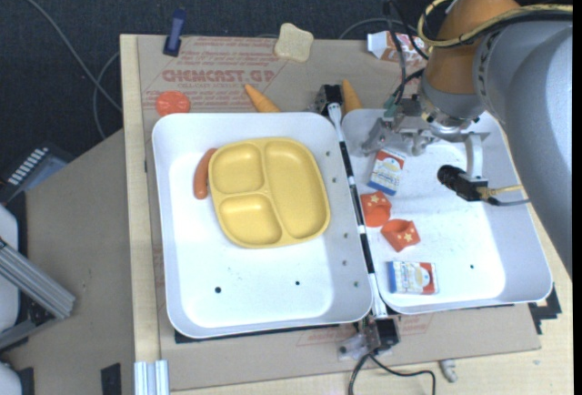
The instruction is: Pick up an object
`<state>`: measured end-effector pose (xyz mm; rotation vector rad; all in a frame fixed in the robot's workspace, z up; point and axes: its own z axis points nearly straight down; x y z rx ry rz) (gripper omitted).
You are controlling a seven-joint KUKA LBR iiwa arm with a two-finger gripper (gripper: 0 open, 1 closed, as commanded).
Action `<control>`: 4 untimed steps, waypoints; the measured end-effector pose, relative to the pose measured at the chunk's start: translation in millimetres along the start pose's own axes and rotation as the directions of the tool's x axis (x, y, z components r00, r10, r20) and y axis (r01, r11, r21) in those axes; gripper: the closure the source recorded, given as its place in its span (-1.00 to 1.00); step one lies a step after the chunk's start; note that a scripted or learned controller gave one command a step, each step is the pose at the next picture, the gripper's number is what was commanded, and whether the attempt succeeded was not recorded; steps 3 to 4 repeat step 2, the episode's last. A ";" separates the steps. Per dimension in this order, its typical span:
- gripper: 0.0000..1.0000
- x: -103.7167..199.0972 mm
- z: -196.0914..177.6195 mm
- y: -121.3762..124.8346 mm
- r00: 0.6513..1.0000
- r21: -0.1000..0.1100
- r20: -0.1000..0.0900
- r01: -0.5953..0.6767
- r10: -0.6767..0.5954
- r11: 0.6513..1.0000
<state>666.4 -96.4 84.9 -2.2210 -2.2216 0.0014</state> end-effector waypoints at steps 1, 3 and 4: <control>-1.00 1.6 -0.1 0.1 1.000 0.000 0.000 0.000 0.000 1.000; -1.00 1.5 -0.1 0.1 1.000 0.000 0.000 0.000 0.000 1.000; -1.00 1.5 -0.1 0.1 1.000 0.000 0.000 0.000 0.000 1.000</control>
